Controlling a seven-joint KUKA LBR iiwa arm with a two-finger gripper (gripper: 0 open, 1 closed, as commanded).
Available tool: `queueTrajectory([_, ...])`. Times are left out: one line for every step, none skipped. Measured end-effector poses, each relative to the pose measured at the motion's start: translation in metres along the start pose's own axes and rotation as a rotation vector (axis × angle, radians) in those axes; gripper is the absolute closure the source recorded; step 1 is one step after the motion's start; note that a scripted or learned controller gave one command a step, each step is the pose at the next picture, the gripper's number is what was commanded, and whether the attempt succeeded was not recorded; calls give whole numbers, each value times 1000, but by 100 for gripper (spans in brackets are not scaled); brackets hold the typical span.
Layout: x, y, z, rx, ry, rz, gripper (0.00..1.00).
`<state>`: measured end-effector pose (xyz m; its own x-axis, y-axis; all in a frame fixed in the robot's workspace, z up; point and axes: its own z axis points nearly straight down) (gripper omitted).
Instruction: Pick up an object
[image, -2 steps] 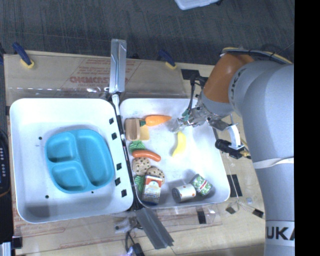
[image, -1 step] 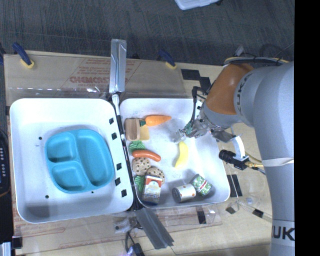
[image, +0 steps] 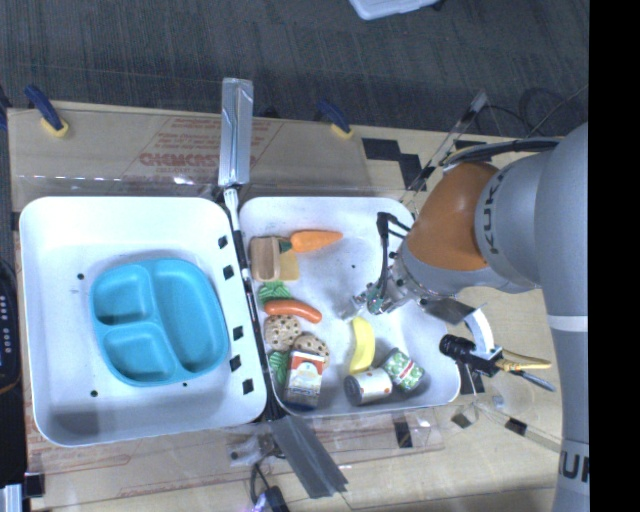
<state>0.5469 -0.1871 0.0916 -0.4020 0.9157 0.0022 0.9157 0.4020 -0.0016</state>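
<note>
The right bin (image: 340, 212) holds several toy foods. An orange carrot (image: 315, 240) lies at the back beside a slice of bread (image: 265, 258). A red sausage (image: 293, 310) and two cookies (image: 283, 330) lie near the bin's left wall. A yellow banana (image: 362, 343) rests toward the front, with a silver can (image: 370, 386) and a green can (image: 405, 370) below it. My gripper (image: 373, 298) hangs low inside this bin, just above the banana's upper end and right of the sausage. Nothing is visibly held in it.
The left bin (image: 60, 225) holds a blue divided plate (image: 158, 320). A small carton (image: 303, 378) stands at the right bin's front left. The arm's orange band (image: 450, 225) overhangs the right bin's right rim. Bare floor lies between the carrot and my gripper.
</note>
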Motion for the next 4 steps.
queueTrajectory([-1,1,-11,-1,-1,-3,100])
queueTrajectory([31,56,0,0,-1,191,100])
queueTrajectory([17,51,0,0,-1,-322,100])
queueTrajectory([31,79,-66,-3,-3,-22,100])
